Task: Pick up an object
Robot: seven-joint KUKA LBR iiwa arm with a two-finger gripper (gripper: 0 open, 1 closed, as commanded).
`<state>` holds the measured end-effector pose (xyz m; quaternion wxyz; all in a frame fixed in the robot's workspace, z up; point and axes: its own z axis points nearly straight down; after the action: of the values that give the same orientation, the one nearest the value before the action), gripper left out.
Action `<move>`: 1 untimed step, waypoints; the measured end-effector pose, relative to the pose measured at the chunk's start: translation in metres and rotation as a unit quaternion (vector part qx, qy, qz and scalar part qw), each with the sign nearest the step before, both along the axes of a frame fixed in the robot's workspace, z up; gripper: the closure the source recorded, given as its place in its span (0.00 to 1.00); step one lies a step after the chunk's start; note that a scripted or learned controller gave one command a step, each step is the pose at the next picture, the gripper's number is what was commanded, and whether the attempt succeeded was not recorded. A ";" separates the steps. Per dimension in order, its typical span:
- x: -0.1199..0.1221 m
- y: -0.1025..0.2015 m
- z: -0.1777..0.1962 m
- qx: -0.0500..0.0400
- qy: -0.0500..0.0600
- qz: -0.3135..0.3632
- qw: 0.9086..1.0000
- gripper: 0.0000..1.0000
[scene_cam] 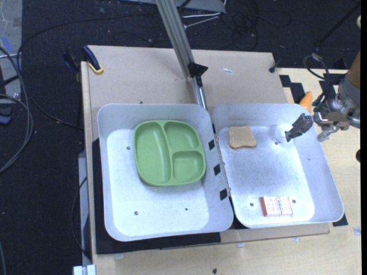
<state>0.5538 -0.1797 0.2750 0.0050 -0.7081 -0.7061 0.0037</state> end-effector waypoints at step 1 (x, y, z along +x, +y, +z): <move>0.002 0.001 0.007 -0.001 -0.006 0.002 1.000 0.00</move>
<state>0.5559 -0.1790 0.2820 -0.0003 -0.7069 -0.7073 0.0004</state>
